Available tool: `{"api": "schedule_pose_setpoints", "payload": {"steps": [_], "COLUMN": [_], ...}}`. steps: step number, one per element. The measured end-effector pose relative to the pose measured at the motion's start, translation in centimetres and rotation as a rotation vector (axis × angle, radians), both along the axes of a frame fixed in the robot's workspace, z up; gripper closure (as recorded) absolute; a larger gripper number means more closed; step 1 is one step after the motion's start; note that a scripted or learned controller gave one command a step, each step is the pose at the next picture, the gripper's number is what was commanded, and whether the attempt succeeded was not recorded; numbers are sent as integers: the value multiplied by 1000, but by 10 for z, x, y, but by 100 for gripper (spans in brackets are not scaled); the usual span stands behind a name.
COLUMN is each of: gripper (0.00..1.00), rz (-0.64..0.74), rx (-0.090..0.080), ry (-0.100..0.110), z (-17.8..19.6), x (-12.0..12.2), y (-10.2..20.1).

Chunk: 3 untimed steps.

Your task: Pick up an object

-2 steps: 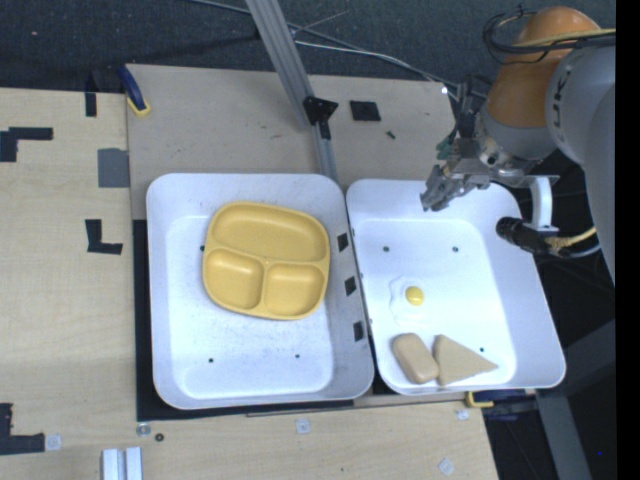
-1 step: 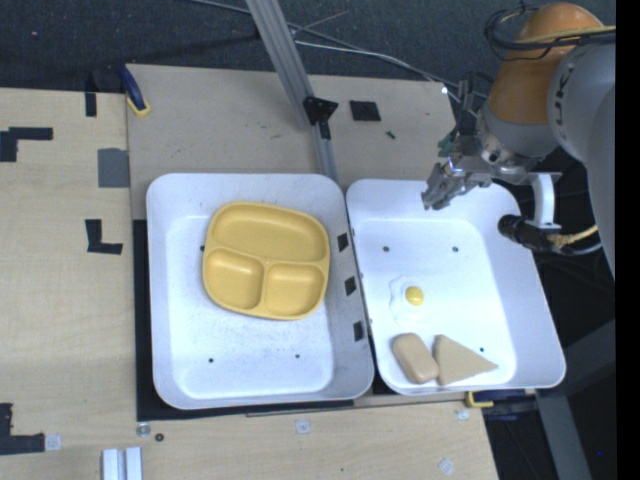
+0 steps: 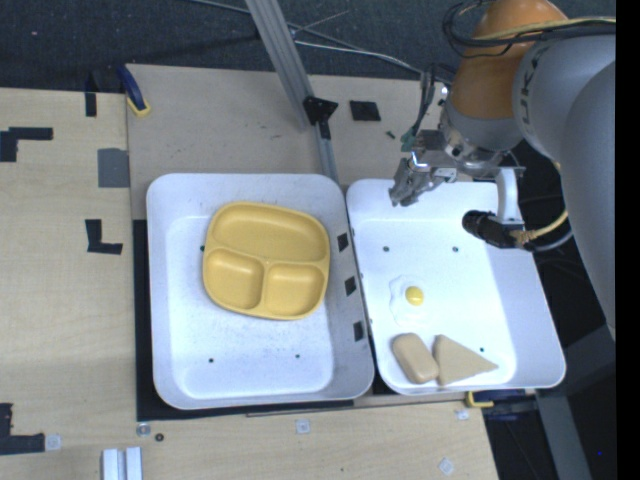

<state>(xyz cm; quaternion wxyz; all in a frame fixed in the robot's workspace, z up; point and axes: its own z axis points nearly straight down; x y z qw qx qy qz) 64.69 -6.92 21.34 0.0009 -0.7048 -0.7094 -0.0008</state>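
Note:
My gripper (image 3: 404,190) hangs over the far left corner of the right bin (image 3: 520,298), with nothing between its fingers. A fried egg toy (image 3: 411,297) lies near the middle of that bin. A tan bread roll (image 3: 413,357) and a tan wedge-shaped piece (image 3: 462,358) lie side by side at the bin's near edge. A yellow divided plate (image 3: 266,259) rests in the left bin (image 3: 180,358). The gripper is well above and behind the egg, apart from every object.
A grey metal pole (image 3: 285,53) slants up from between the bins at the back. A black cable fitting (image 3: 490,228) juts from the arm over the right bin's far right part. Black tape marks dot the wooden bench (image 3: 60,298).

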Motion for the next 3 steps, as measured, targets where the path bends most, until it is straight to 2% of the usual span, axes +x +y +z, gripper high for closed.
{"api": "schedule_pose_setpoints", "payload": {"steps": [1,3], "gripper": [100,100], "rz": [0,1], "rx": [-1,0], "ry": [3,2], "z": [-8,14], "x": [-12,-25], "y": [56,167]}}
